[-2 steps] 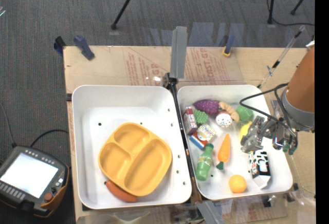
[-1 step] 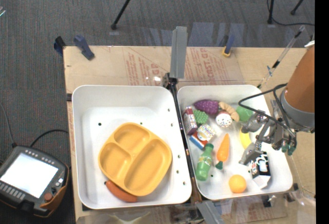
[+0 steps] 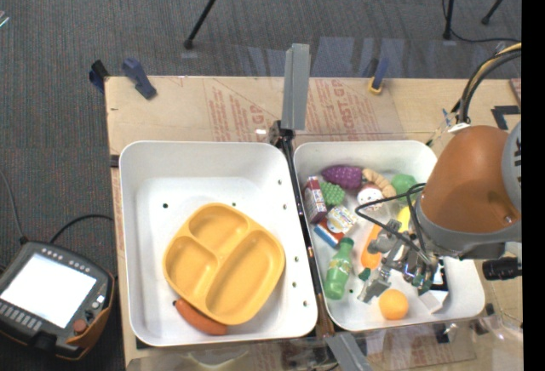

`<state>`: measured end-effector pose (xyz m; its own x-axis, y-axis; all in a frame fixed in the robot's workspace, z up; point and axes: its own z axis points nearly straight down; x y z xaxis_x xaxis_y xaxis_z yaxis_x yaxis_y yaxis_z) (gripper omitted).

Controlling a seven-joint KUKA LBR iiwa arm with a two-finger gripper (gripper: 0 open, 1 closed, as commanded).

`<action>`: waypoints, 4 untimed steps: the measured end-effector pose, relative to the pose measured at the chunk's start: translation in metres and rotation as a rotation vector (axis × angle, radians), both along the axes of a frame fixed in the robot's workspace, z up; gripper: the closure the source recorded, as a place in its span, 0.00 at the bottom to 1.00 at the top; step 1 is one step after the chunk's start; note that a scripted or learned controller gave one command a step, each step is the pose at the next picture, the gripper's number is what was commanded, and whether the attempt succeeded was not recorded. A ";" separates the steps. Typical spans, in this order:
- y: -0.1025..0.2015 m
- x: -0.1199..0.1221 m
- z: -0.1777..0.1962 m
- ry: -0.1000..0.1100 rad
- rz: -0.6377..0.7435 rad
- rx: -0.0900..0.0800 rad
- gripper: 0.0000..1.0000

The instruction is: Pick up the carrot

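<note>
The carrot [image 3: 370, 257] is a small orange piece in the right bin [image 3: 426, 153], partly covered by the gripper's body. My gripper [image 3: 393, 280] hangs low over the bin's front middle, just right of the carrot, pointing down and to the left. It stands open, with nothing visible between its fingers. The arm's orange band and grey wrist hide the right part of the bin.
Around the carrot lie a green bottle [image 3: 339, 269], an orange ball [image 3: 392, 303], a purple grape bunch [image 3: 341, 174], a red bottle [image 3: 314, 194] and several other toys. The left bin [image 3: 145, 191] holds a yellow divided plate [image 3: 225, 260] with a reddish sausage [image 3: 201, 319] under its front edge.
</note>
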<state>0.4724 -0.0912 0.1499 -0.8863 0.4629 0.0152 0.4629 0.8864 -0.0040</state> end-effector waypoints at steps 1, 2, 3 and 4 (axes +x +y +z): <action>-0.006 0.038 -0.064 -0.012 -0.009 -0.013 0.00; -0.005 0.039 -0.062 -0.016 -0.007 -0.013 0.00; -0.008 0.033 -0.063 -0.013 -0.066 -0.009 0.00; -0.005 0.034 -0.054 -0.012 -0.058 -0.004 1.00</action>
<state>0.5062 -0.0957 0.0961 -0.8578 0.5139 0.0032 0.5139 0.8578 -0.0018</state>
